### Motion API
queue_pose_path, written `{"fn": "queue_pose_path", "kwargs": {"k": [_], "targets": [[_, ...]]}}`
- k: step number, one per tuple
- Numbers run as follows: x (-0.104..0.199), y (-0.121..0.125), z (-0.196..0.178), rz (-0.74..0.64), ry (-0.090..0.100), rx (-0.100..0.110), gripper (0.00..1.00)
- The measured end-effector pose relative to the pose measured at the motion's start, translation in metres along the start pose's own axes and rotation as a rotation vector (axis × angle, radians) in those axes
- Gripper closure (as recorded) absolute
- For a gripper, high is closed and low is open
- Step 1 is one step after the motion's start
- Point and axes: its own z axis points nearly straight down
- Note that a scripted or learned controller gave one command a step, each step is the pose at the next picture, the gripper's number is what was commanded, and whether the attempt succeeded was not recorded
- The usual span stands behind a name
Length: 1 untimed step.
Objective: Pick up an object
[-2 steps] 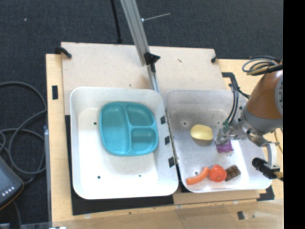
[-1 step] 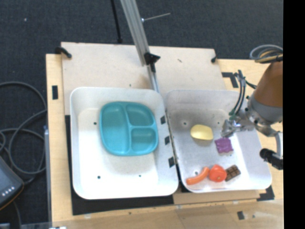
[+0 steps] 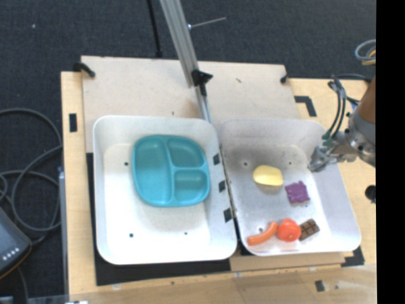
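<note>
Two white bins sit side by side on the worktop (image 3: 158, 87). The left bin (image 3: 114, 233) holds a teal divided plate (image 3: 171, 171), lying flat a little above the bin's middle, with one long compartment on its left and two smaller ones on its right.

The right bin (image 3: 253, 138) holds five small things, all in its lower right half. A yellow lump (image 3: 268, 177) lies near the middle. Just to its right and a little lower is a purple block (image 3: 297, 192), apart from it. Along the near edge lie an orange carrot (image 3: 262, 234), a red ball (image 3: 288, 230) and a brown block (image 3: 308, 228) in a row; the carrot's upper end touches the ball, and the brown block sits just beside the ball on its right.

The arm (image 3: 366, 116) comes in from the right edge, its wrist hung with cables, and leans down and leftward over the right bin's right rim. The pincer (image 3: 316, 160) is at the upper right of that bin, above and to the right of the purple block and well apart from the row at the near edge. Nothing can be seen between its tips; whether they are apart or closed cannot be told, as they are small and blurred.

A slanted metal rail (image 3: 180, 33) runs from the top of the view down to the gap between the bins.
</note>
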Motion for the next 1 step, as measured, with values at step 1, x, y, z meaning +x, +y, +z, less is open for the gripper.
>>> {"fn": "queue_pose_path", "kwargs": {"k": [1], "targets": [[0.0045, 0.009, -0.0502, -0.001, 0.001, 0.001, 1.0]]}}
